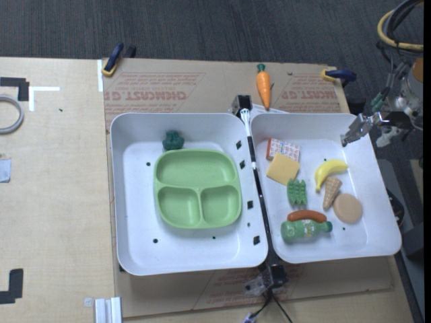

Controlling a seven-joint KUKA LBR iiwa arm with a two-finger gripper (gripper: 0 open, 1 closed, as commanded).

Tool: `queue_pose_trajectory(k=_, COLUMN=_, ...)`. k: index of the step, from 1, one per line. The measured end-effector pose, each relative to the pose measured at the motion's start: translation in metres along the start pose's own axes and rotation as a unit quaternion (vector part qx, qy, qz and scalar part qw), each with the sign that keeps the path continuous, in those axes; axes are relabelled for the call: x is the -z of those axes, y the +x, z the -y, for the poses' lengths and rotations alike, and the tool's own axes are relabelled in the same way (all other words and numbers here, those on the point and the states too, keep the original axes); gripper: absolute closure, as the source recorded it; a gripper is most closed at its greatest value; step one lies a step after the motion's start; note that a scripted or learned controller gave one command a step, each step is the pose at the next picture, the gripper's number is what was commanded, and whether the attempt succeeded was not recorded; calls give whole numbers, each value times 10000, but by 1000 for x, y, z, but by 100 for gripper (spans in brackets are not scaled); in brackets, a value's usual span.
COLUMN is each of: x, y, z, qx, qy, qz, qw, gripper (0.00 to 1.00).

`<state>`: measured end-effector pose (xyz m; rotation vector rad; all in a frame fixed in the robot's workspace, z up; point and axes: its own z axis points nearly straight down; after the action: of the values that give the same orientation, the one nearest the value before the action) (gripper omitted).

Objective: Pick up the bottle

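Note:
The green bottle (306, 229) lies on its side near the front edge of the right bin (367, 237), its cap pointing right. A red sausage (306, 215) rests just behind it, nearly touching. My gripper (368, 135) hovers over the bin's far right corner, well behind and to the right of the bottle. Its two fingers stand apart, open, with nothing between them.
The right bin also holds a banana (330, 172), an ice cream cone (331, 191), a round cookie (349, 208), a cheese wedge (283, 169), a cracker box (281, 147) and a green toy (296, 192). A green divided plate (199, 188) and broccoli (173, 140) lie in the left bin (135, 180). Behind the bins lies a carrot (262, 85).

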<state>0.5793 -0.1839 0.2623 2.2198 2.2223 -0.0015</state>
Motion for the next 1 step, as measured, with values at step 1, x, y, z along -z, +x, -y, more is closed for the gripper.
queue_pose_trajectory(k=1, x=9, y=0, z=-1, qx=10, qy=-5, qz=8, qw=10000, gripper=100)
